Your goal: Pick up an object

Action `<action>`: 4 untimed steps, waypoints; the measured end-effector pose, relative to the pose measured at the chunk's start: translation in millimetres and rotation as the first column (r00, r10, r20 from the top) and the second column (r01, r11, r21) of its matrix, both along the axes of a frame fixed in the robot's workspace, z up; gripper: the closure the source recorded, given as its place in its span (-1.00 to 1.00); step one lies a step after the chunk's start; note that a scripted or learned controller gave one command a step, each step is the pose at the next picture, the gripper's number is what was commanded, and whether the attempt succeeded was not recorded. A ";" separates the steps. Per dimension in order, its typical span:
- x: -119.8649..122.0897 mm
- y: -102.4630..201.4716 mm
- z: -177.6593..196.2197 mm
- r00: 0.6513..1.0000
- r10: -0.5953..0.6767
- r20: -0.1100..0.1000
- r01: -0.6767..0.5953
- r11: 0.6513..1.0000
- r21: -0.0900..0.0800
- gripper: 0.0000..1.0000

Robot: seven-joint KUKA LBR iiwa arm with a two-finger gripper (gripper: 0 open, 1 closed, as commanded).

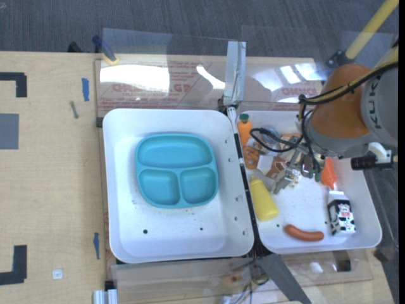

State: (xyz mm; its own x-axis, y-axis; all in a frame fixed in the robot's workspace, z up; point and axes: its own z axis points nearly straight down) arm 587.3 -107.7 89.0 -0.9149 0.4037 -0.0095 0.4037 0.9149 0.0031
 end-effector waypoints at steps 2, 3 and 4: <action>8.8 -15.9 -0.4 0.982 -0.189 -0.001 0.189 0.982 0.003 -1.00; 58.9 -2.7 0.5 0.973 -0.227 -0.043 0.227 0.974 -0.011 -1.00; 5.3 -14.2 -0.4 0.933 -0.360 -0.002 0.360 0.933 0.003 -1.00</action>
